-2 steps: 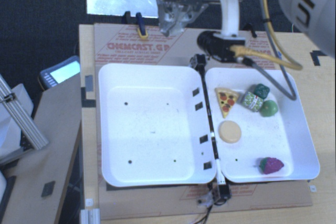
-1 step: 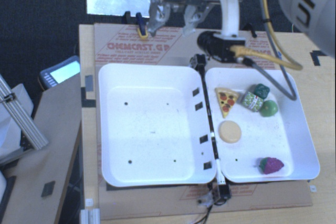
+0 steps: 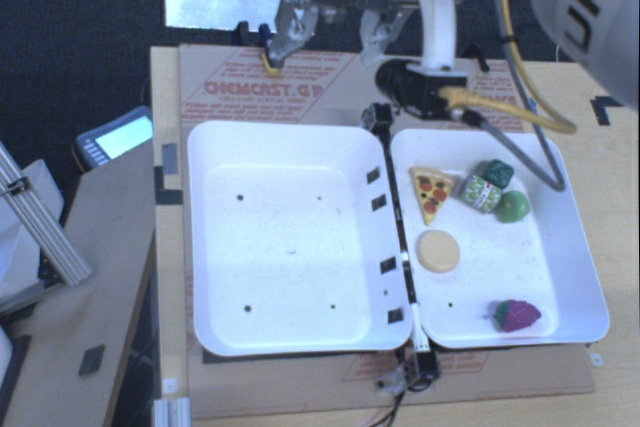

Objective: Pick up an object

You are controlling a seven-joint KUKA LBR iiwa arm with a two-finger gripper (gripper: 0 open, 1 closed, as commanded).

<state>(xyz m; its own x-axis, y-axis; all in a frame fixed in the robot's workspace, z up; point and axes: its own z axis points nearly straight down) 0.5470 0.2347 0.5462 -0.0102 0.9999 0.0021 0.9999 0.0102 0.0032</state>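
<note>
Plainly, the pincer (image 3: 325, 27) hung open and empty above the bins; dropping among the crowded pizza slice (image 3: 431, 192) and dice (image 3: 481, 194) risked a glancing miss.

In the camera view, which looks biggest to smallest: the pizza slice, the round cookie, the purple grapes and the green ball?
1. Pizza slice
2. Round cookie, close to the pizza in size
3. Purple grapes
4. Green ball, close to the grapes; the ranking is unsure
</note>
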